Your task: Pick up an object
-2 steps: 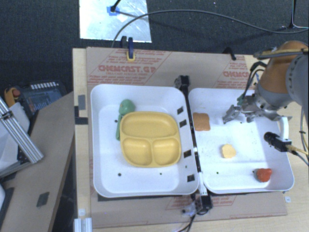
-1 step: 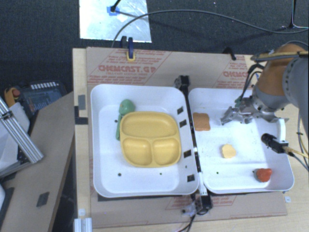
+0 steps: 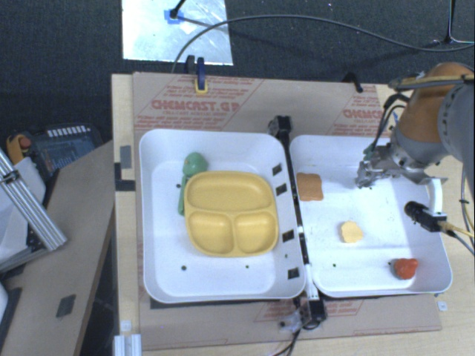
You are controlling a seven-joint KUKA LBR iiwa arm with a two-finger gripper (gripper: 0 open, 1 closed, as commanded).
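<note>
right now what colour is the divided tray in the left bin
Yellow; the divided tray shows best in the camera view.

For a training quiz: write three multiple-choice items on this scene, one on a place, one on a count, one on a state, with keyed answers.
1. Where is the yellow tray?
A. left bin
B. right bin
C. on the floor

2. How many loose items lie in the right bin?
A. one
B. three
C. six

3. How is the gripper placed?
A. down in the left bin
B. gripping the tray
C. over the right bin, nothing between its fingers

Answers:
1 A, it lies in the left bin.
2 B, tan piece, yellow piece, red piece.
3 C, it hangs above bare white floor.
</note>
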